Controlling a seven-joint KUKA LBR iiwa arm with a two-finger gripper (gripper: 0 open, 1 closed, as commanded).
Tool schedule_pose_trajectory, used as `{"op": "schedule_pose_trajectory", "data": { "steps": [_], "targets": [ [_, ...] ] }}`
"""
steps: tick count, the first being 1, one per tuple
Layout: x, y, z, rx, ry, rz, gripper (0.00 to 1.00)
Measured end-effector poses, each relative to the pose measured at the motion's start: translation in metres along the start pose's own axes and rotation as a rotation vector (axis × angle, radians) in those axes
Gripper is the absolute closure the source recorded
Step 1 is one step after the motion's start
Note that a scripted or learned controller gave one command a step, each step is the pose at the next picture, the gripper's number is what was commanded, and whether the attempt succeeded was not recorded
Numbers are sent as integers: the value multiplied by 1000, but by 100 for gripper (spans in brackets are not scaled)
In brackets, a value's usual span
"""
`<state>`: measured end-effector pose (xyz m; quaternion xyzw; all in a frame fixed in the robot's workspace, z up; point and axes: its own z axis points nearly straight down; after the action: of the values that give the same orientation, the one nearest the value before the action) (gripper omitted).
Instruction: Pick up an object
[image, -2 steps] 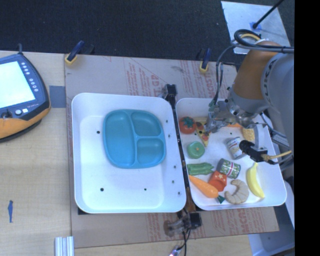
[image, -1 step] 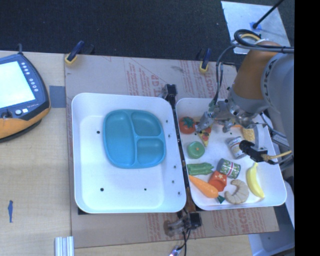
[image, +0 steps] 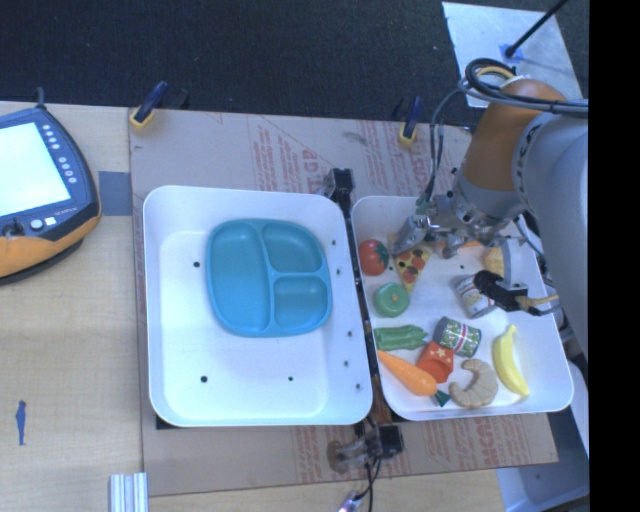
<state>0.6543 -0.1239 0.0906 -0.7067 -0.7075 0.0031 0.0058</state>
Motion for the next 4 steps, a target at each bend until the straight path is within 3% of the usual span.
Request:
{"op": "schedule_pose_trajectory", "data": {
  "steps": [1,2,3,4],
  "targets": [
    [0,1,-12,-1,-1,-6,100],
    [0,1,-11,-1,-1,-7,0],
    [0,1,-22,0,-2,-10,100],
    [0,1,-22,1,-2,-11,0]
  ]
}}
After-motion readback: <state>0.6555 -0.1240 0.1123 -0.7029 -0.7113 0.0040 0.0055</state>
